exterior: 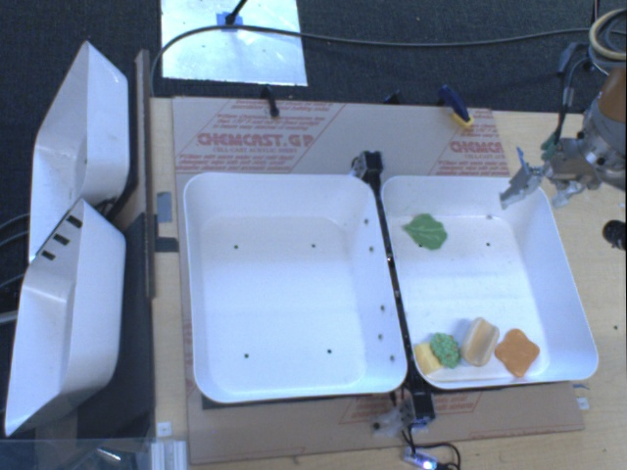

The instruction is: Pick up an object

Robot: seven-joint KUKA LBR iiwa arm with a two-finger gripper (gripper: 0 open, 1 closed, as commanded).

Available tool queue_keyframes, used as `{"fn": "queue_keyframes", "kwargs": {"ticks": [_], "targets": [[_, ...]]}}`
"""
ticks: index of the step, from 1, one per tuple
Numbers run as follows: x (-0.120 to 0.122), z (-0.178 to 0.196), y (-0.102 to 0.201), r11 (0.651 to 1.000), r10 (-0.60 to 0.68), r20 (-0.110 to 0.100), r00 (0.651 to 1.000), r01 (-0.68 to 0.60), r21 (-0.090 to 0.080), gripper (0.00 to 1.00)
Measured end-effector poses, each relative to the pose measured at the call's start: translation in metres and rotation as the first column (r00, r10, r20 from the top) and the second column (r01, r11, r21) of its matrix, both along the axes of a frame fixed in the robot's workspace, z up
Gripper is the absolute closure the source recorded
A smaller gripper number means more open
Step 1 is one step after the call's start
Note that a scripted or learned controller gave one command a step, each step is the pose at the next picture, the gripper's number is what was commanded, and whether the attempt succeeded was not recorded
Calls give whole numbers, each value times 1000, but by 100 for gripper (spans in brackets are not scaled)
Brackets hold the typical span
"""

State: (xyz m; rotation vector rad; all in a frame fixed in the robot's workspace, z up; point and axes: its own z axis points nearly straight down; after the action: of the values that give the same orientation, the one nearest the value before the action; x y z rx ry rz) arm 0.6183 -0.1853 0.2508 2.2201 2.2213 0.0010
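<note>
The right bin [558, 262] holds several small items. A flat green leaf-shaped piece [425, 230] lies near its far left. Along the near wall sit a yellow piece [426, 358], a bumpy green piece [446, 350], a tan bread-like piece [479, 341] and an orange piece [517, 352]. My gripper [541, 188] hangs over the bin's far right corner, above the rim. It is open, its fingers [515, 189] spread with nothing between them. It is well away from all the items.
The left bin [284, 204] adjoins the right one along a black divider [387, 262]. Two spare white bins [69, 262] lean off the bench at the left. A clamp [456, 106] and cables lie behind the bins, beside a shiny metal plate [231, 27].
</note>
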Motion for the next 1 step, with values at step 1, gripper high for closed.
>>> {"fn": "queue_keyframes", "kwargs": {"ticks": [1], "targets": [[-11,-148,15,1000,0,-12,1000,0,3,0]]}}
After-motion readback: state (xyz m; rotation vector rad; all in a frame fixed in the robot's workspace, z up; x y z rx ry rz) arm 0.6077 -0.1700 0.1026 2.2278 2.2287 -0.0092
